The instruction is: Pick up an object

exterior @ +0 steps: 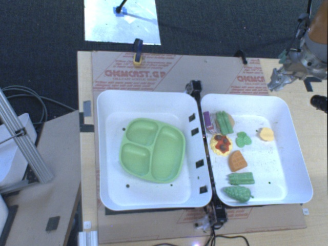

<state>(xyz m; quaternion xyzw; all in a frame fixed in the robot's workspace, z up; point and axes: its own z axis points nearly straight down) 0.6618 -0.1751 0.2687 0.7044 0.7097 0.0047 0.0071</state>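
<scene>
The right bin (294, 132) holds several toy foods: a green ribbed piece (224, 122) beside a purple block (207, 121), a red and yellow pizza slice (222, 144), a small green leafy piece (243, 139), a yellow piece (266, 134), an orange wedge (237, 161), a green pickle (241, 178) and a bumpy dark green piece (237, 192). My gripper (279, 79) hangs above the bench beyond the right bin's far right corner, apart from all of them, with nothing visible between its fingers.
The left bin (110, 106) carries a light green divided plate (152, 150). A black divider with clips (201, 137) runs between the bins. A yellow clamp (137, 59) and a black clamp (241, 57) sit on the board's far edge. A metal sheet (122, 14) lies behind.
</scene>
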